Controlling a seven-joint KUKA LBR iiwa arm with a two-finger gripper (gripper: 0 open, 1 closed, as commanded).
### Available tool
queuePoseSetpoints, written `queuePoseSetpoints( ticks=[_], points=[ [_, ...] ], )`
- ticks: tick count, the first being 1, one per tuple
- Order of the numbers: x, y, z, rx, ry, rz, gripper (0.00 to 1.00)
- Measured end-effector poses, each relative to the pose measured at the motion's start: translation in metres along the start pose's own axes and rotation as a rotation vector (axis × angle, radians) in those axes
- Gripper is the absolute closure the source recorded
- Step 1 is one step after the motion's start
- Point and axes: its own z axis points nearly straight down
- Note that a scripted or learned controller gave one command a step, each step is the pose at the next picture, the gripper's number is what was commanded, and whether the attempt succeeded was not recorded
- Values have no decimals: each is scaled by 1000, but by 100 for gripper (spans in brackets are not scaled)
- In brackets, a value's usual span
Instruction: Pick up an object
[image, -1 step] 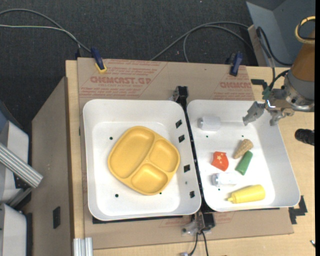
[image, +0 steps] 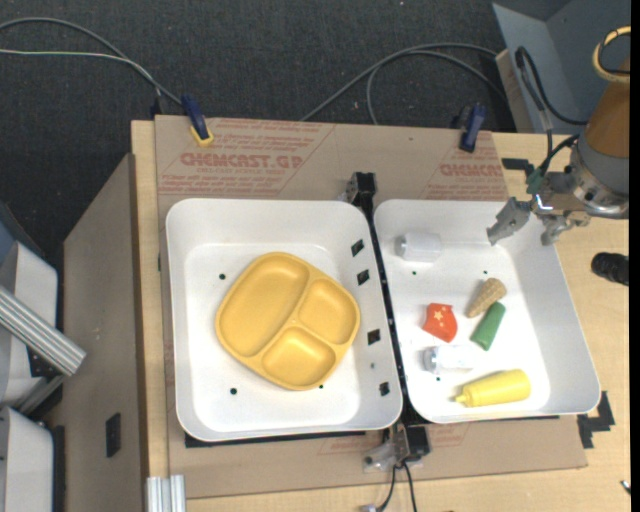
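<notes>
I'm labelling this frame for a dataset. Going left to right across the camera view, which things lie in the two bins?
yellow divided plate in the left bin → then in the right bin: white cylinder, red piece, green piece

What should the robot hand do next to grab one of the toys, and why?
Probably slide left and down toward the tan cone-shaped toy. The gripper hangs over the right bin's upper right corner with nothing between its fingers, and that toy looks nearest, with the green piece just below it.
</notes>
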Motion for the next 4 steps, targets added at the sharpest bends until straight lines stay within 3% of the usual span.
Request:
queuePoseSetpoints(
  ticks=[2,3,4],
  points=[
    [-2,3,114,6,2,1,0],
    [-1,2,139,4,1,0,0],
    [-1,4,126,-2,1,0,100]
  ],
)
